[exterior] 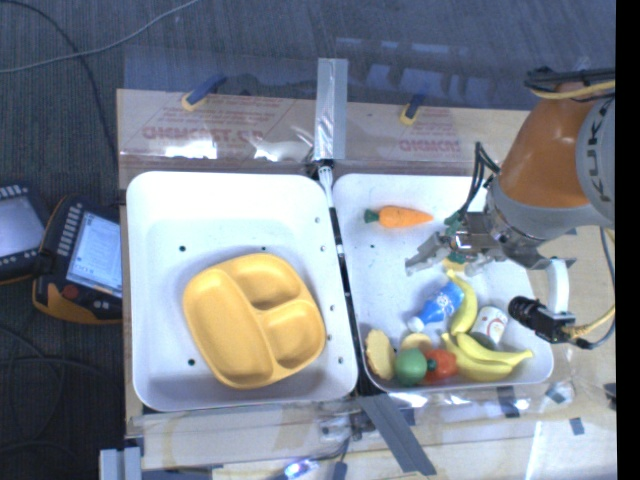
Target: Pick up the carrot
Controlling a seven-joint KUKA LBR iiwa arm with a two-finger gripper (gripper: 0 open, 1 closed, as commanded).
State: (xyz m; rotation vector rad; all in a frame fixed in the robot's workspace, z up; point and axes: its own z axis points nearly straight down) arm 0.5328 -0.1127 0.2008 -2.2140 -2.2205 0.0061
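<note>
A handheld control pendant (82, 260) with a lit screen is lying on the dark carpet at the far left, outside the bench. Next to it, the left white bin (150, 208) is holding a yellow divided plate (254, 317), which is sitting tilted toward the bin's lower middle. A strip of silver tape (330, 108) is running up from the seam where the two bins meet.

In the right white bin (380, 278), the carrot (399, 217) is lying on its side near the upper left corner, green tip pointing left, well apart from the other items. Along the bin's lower edge a cluster is gathering: a pale round slice (378, 353), a green ball-like fruit (410, 366), a red piece (440, 364), a blue and white bottle (436, 308), two bananas (478, 353), and a small white can (489, 323).

The gripper (440, 251) is hovering just right of and below the carrot, its fingers spreading apart with nothing between them. The grey arm with its orange band (545, 158) is reaching in from the right.
</note>
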